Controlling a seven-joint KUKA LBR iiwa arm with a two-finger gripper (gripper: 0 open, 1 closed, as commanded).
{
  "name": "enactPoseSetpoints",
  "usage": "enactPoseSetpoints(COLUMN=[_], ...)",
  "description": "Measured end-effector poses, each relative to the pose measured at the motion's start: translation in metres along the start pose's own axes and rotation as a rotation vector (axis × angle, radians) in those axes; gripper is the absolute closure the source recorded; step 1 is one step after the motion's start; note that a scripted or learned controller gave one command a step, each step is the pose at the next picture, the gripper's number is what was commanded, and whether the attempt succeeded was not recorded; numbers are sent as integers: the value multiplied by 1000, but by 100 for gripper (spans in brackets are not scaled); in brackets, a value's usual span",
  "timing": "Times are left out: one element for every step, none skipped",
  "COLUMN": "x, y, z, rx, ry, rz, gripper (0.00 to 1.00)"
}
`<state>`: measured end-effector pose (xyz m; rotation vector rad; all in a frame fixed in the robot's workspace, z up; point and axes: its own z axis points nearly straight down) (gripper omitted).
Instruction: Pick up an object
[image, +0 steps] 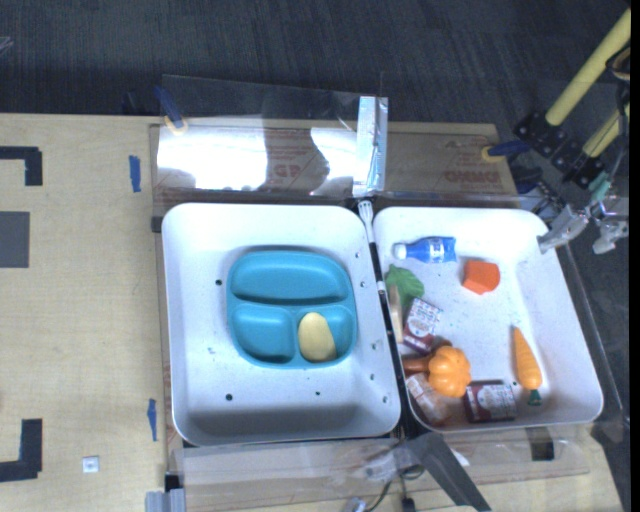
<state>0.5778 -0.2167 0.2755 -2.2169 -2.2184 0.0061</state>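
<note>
My gripper (582, 236) hangs at the far right, over the back right corner of the right bin (560, 300). It is open, with nothing between its fingers (556, 231). Several objects lie below and to its left in that bin. A blue-and-white bottle (426, 249) and an orange block (481, 277) are at the back. A carrot (526, 359) lies along the right side. A small orange pumpkin (449, 370), a dark red sauce bottle (490, 400), a green item (405, 283) and a printed packet (423, 318) crowd the left and front.
The left bin (190, 330) holds a blue divided plate (290, 300) with a yellow egg-shaped object (317, 336) in its front right compartment. A clear panel (270, 140) stands behind the bins. Yellow bars and black clamps (560, 140) rise at the upper right.
</note>
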Motion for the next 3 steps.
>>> enactPoseSetpoints(x=[57,107,93], y=[30,36,83], z=[98,35,181], rx=[6,-5,-6], ry=[3,-2,-2], rz=[-148,-368,-426], gripper=[0,0,0])
